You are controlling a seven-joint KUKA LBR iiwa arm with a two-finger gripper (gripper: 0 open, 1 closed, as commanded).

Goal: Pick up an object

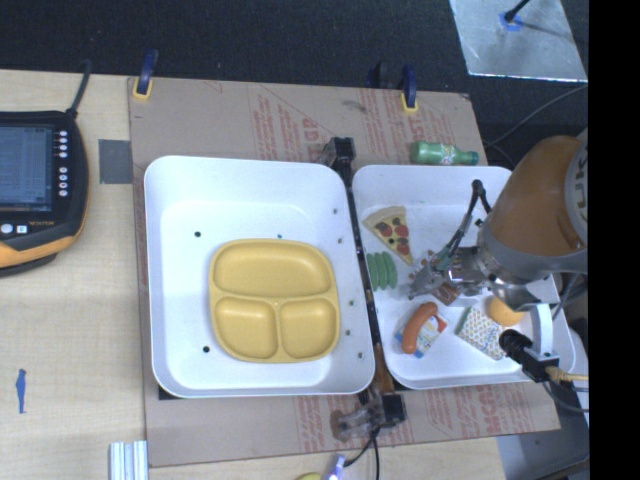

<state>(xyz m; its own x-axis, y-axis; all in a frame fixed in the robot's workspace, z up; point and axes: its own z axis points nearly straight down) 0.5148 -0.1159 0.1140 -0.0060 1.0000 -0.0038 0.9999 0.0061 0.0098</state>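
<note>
Lower right of the frame, inside the right bin (400, 363): a toy hot dog (420, 328) and a patterned block (480, 336) lie untouched. Just above, the tool (437, 280) sits low among the toys (whether it is spread or closed, I cannot tell). Further up lie green beans (381, 269) and a pizza slice (390, 230). Nothing looks lifted yet; the pick remains.

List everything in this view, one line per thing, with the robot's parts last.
Bins: two, white, side by side on the bench.
Divided tray: one, yellow, in the left bin.
Pizza slice: one, tan with red spots, right bin.
Green toy: one, green, right bin.
Hot dog: one, orange-red, right bin.
Bottle: one, green, behind the right bin.
Handheld screen: one, black and orange, far left.
Clamps: two, blue, back edge.
Arm: one, grey and orange.
Pincer: one, dark, over the right bin.
</note>
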